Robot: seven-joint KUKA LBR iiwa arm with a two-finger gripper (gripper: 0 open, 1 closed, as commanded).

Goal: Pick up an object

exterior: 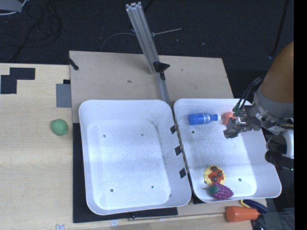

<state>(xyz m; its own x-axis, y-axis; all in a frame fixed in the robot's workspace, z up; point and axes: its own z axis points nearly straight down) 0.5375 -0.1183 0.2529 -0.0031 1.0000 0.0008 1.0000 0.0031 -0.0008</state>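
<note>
Much bare floor beside bottle (202, 118)

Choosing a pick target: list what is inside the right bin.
The right bin holds a blue bottle, a yellow-red toy and purple grapes. The gripper hides whatever lies beneath it.

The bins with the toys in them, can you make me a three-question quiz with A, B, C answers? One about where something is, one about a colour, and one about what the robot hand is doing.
1. Where is the blue bottle?
A. In the left bin
B. In the right bin
C. On the wooden bench

2. What colour is the ball lying outside the bins?
A. Green
B. Red
C. Blue

3. What is the gripper doing?
A. Resting in the left bin
B. Touching the purple grapes
C. Hanging over the right bin, near the bottle

Answers:
1 B, it lies at that bin's top edge.
2 A, it sits green on the wood, left of the left bin.
3 C, the grapes lie apart at the bin's bottom.
</note>
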